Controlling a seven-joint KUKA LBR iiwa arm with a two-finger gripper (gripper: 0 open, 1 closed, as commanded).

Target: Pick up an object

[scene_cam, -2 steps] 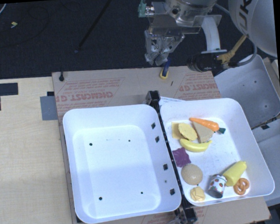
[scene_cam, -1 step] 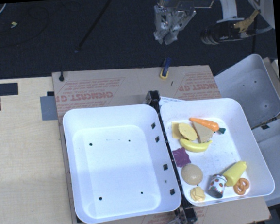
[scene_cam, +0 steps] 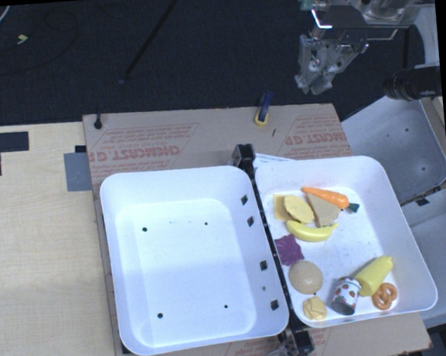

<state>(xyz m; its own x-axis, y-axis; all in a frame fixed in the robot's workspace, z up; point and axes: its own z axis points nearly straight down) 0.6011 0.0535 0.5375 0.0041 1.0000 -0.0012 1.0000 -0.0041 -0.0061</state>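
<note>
The hand (scene_cam: 321,70) hangs high beyond the bins' far edge, whether open or shut I cannot tell, gripping nothing visible, and the carrot (scene_cam: 325,197) lies at its six o'clock in the right bin (scene_cam: 401,220), long axis running ten-to-four.

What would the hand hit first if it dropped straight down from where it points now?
Probably the brown board behind the right bin, not the food; the hand hangs above that far edge, though height is hard to judge from this slanted view.

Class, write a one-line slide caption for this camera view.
Gripper raised beyond the bins; right bin holds carrot, banana and pretzel.
</note>
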